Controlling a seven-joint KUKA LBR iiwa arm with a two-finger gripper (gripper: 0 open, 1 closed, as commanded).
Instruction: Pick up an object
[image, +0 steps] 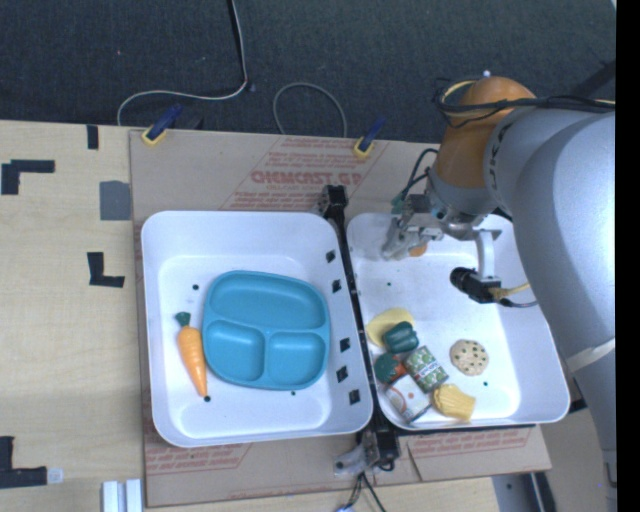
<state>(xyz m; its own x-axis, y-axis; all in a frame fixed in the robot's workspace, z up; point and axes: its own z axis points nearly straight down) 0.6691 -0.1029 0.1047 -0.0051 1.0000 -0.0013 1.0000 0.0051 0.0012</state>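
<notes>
The right bin (520, 400) holds a cluster of small items at its near side: a pale yellow piece (388, 322), a dark green item (402, 338), a green packet (426, 369), a round cookie (468, 356), a yellow wedge (453, 402) and a red and white item (403, 397). My gripper (405, 244) hangs over the bare far-left part of this bin, well apart from the cluster. Its two fingers stand open with nothing between them.
The left bin (160, 250) carries a blue divided plate (266, 330) and an orange carrot (192, 357) beside it. A black divider (345, 300) separates the bins. The grey arm (570, 200) covers the right bin's far right side, and a black part (476, 283) hangs below the wrist.
</notes>
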